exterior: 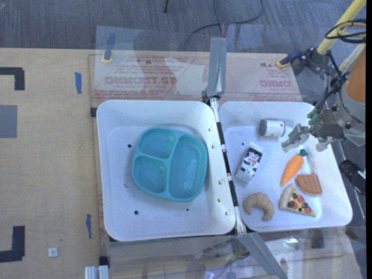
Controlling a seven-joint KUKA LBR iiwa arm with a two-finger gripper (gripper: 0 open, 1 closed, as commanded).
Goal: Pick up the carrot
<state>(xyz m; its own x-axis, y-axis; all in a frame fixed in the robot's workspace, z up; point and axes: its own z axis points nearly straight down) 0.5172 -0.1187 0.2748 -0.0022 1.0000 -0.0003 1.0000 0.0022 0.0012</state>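
Camera view: our 2-finger grey metal gripper (308, 138) hovers with fingers spread wide, holding nothing.
We see the orange plastic carrot with green top (292, 168) lying just below the fingertips in the right shallow white bin (343, 211), untouched.

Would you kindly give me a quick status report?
Hand open, above the orange toy carrot's green top. Carrot lies free in right white bin. Brown waffle-like toy close beside it.
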